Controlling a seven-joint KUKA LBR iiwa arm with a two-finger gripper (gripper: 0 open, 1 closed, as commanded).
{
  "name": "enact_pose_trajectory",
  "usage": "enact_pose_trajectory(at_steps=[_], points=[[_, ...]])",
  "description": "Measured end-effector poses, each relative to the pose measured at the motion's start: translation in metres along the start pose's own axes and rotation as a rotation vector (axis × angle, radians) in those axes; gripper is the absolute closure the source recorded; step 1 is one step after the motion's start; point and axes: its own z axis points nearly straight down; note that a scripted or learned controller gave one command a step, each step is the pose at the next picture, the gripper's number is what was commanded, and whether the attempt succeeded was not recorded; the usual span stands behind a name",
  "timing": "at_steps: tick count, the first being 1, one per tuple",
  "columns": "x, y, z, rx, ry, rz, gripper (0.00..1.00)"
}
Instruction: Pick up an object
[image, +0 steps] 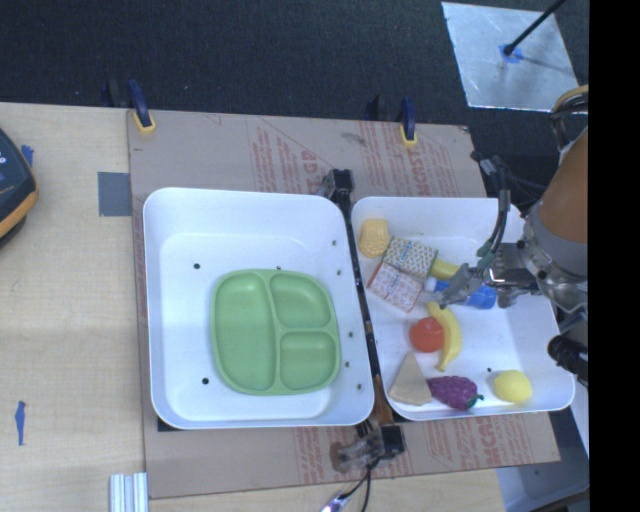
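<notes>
Gripper sits low over the right bin, reaching in from the right edge; its fingers look parted with nothing visible between them — no object is held. Directly beneath and just to the right of the fingertips lies a small blue object, partly hidden by the hand. Just left and slightly above the tips is a yellow block, touching a patterned box; a second patterned box lies further left. Below the hand, close by, are a banana and a red tomato, touching each other. Further down lie a tan wedge, purple grapes and a lemon. A yellow corn-like piece sits well up and left.

Judgement: the step in hand is the final descent onto a target, most likely the blue object or the yellow block. To do it well, centre the fingers on one item alone, keep clear of the banana's upper end, and close only once the tips straddle it — the crowding invites a glancing or double contact.

Beyond the divider, the left bin holds a green divided plate, well apart from the hand.
</notes>
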Motion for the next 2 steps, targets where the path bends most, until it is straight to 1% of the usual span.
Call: enact_pose_trajectory(at_steps=[1, 2], points=[[0.038, -0.024, 0.051, 0.001, 0.000, -0.001, 0.00], [0.007, -0.004, 0.151, 0.001, 0.000, 0.000, 0.00]])
